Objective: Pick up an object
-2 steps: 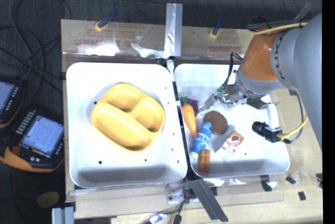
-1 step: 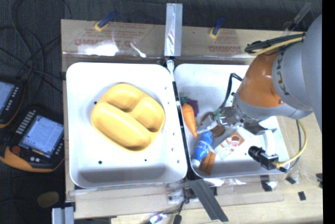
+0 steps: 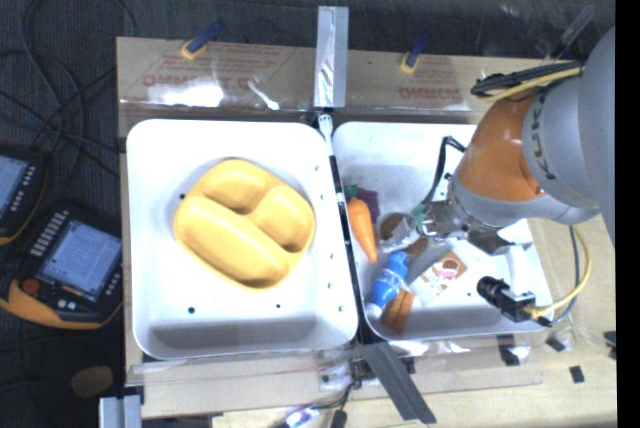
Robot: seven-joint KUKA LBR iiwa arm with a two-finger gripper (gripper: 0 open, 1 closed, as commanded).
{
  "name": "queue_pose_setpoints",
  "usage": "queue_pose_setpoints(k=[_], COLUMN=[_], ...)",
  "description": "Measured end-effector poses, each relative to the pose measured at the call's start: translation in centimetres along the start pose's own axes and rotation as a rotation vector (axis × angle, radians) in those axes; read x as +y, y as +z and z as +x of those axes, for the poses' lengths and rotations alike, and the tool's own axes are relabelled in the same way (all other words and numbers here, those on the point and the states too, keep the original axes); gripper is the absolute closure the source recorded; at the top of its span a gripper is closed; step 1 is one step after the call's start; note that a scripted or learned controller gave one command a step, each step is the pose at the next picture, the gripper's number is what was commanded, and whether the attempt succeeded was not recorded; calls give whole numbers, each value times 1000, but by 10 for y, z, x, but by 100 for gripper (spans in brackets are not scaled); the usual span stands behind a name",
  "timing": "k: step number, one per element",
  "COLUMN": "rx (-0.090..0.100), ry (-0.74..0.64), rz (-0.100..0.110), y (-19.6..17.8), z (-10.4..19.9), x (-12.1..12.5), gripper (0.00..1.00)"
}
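The toy carrot [image 3: 361,227] lies against the left wall of the right bin [image 3: 392,148] — likely light, stiff, slick plastic, best taken across its thick orange middle — while the pincer [image 3: 425,224] hangs nearby, its state impossible to tell.

No legible text.
Red print on the clear plastic sheet [image 3: 235,76] behind the bins, and lettering on the grey arm housing [image 3: 540,141], are too blurred to read.
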State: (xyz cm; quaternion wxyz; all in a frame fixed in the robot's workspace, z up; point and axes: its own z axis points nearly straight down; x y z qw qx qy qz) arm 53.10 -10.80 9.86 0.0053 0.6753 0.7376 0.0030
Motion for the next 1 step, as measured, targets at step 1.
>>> queue_pose_setpoints(k=[1], rx=[-1], ry=[252], rz=[15], y=[-84], z=[56], x=[65], gripper=[100])
